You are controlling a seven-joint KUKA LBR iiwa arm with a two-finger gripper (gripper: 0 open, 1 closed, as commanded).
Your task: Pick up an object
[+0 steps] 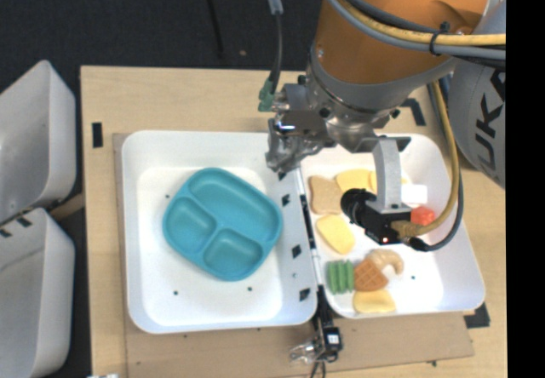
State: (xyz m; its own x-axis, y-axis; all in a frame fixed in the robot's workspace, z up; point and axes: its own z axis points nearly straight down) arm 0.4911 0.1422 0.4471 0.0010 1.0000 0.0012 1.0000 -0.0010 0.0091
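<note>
Two white bins side by side. The gripper [285, 155] hangs over the join btwn them at the far end, w/ nothing visibly in it. Can't tell if it's spread or clamped; too dark and bunched up under the wrist.

No set target, so any item counts. Nearest is the toast slice [324, 191], in the right bin [450, 278] just beside the gripper.

Risks, as I judge them:
- A straight drop from here prob lands on the bin rims, not on an item.
- Food pieces are packed tight, some touching, so a grab could nudge a neighbour or catch 2 at once.
- The teal divided plate [223, 221] in the left bin [136, 300] lies flat and wide, so prob a poor pinch and likely to slip.

Count:
- left bin: 1 plate.
- right bin: 1 toast slice, 3 yellow pieces [335, 234], 1 green piece [340, 275], 1 waffle [370, 277], 1 croissant-like piece [387, 258], 1 orange-red piece [422, 216], 1 white block [415, 195]. 9 visible; more may sit hidden under the arm.
</note>
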